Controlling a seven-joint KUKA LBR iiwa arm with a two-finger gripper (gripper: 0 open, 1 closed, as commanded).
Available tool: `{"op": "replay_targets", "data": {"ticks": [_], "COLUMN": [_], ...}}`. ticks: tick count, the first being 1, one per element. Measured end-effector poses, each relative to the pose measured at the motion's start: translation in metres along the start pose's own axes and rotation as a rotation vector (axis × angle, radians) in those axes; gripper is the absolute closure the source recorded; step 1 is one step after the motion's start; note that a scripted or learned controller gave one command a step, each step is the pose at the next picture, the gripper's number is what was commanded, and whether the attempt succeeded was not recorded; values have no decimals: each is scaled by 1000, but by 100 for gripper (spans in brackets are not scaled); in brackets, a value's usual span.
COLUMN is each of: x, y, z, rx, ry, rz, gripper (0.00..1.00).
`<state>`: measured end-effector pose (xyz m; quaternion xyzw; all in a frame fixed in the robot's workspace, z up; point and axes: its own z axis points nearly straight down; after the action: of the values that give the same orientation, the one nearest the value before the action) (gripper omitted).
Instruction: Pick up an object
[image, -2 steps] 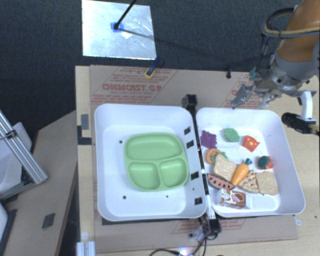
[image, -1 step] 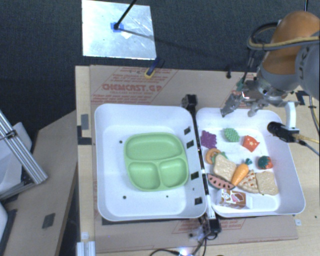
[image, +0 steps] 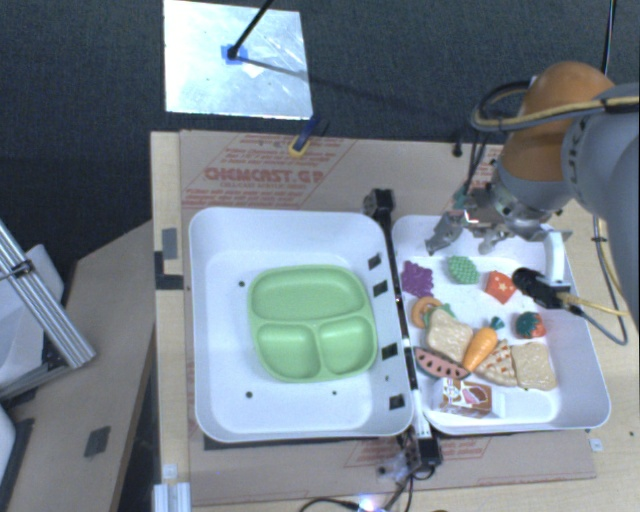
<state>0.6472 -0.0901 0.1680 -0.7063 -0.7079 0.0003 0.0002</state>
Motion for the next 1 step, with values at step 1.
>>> {"op": "replay_targets", "data": {"ticks": [1], "x": [-1], "y": [5], "z": [42], "rx": [-1], "ry": [0], "rz": [0], "gripper": [0]}}
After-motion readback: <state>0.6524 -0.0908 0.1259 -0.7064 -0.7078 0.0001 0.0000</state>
